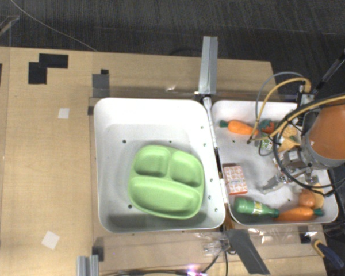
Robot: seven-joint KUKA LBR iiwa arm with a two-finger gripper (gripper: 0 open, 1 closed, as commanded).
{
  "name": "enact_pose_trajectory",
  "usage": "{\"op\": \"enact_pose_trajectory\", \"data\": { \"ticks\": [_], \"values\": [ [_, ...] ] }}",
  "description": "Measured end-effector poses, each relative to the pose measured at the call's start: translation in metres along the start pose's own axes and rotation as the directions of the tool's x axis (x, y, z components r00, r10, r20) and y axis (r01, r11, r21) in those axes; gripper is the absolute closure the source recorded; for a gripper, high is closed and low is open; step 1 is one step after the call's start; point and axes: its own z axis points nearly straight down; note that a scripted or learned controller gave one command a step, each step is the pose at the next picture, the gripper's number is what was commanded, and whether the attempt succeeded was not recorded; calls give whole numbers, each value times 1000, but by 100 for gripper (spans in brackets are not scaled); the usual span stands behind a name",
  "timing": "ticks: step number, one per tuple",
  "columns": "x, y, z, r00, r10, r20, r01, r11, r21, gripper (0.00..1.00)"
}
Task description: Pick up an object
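One gripper (274, 182) hangs low in the right bin (250, 154), under the arm (330, 134) that comes in from the right with its orange band and a tangle of yellow and black cables. We see metal fingers pointing down and to the left over the bin floor, but we cannot tell how far apart they are, and we see nothing between them. Just left of the gripper lies a small pink and white box (234, 179), flat on the bin floor. Below it, along the near wall, lies a green bottle (255, 209), and next to that an orange carrot (297, 214) with its tip toward the bottle. A second carrot (240, 127) lies near the far wall, left of the cables. In the left bin (112, 171) sits a green tray (167, 181) with three compartments. Both bins rest side by side on the wooden desk (40, 171).
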Motion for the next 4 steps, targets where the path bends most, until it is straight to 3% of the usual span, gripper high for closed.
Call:
{"op": "enact_pose_trajectory", "data": {
  "ticks": [1, 2, 3, 4],
  "values": [
    [-18, 26, -2, 979, -203, -10, 203, 979, 7, 0],
    [-48, 28, -1, 951, -310, -15, 310, 951, 1, 0],
    [-84, 29, -1, 959, -285, -13, 285, 959, -1, 0],
    [-90, 30, -1, 994, -106, -15, 106, 994, -2, 0]
  ]
}}
